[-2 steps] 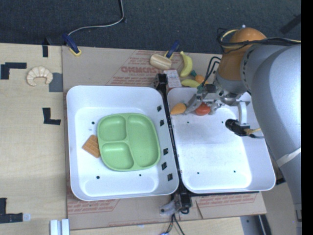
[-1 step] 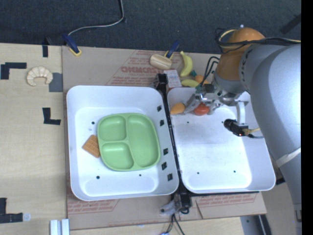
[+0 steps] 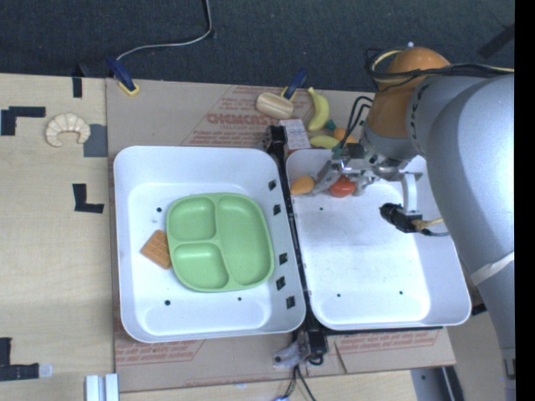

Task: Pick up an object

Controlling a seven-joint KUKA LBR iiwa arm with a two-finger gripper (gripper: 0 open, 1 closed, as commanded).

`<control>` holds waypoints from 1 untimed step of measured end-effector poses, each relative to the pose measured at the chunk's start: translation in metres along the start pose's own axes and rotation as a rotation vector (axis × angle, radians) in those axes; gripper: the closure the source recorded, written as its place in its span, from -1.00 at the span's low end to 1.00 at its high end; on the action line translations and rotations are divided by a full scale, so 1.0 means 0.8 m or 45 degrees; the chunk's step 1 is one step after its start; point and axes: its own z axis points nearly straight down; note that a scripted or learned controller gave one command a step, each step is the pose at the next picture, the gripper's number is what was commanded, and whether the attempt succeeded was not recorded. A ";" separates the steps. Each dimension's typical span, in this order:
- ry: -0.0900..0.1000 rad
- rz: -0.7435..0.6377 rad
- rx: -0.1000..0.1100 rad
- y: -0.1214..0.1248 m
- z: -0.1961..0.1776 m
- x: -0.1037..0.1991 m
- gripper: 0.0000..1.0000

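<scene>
Gripper (image 3: 341, 176) sits low in the upper left corner of the right bin (image 3: 376, 295), w/ the grey arm (image 3: 468, 157) coming in from the frame's right and the orange band (image 3: 399, 98) above the wrist. You can see a red item (image 3: 343, 188), tomato-like, right under the metal parts, touching or nearly touching them. An orange item (image 3: 303, 185) lies just left of it, against the bin's left wall. You can't tell from this angle whether the jaws are apart or closed, or whether the red item is actually between them; wrist hardware blocks that. A black cable part (image 3: 401, 217) hangs below the wrist, over the bin floor.

Left bin (image 3: 134, 224) holds a green plate (image 3: 221, 241) w/ three compartments, roughly centre. A tan cracker (image 3: 156, 248) pokes out from under the plate's left edge, on the bin floor.

Outside the bins, on the cardboard past the top rims, you've got a banana (image 3: 318, 109), a bread roll (image 3: 273, 104) left of it, and a small box (image 3: 294, 132) just below them near the gap between bins. A croissant (image 3: 68, 129) lies well apart, at upper left of the frame on the bench.
</scene>
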 end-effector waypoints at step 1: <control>-0.002 0.001 0.001 0.000 0.000 0.006 -1.00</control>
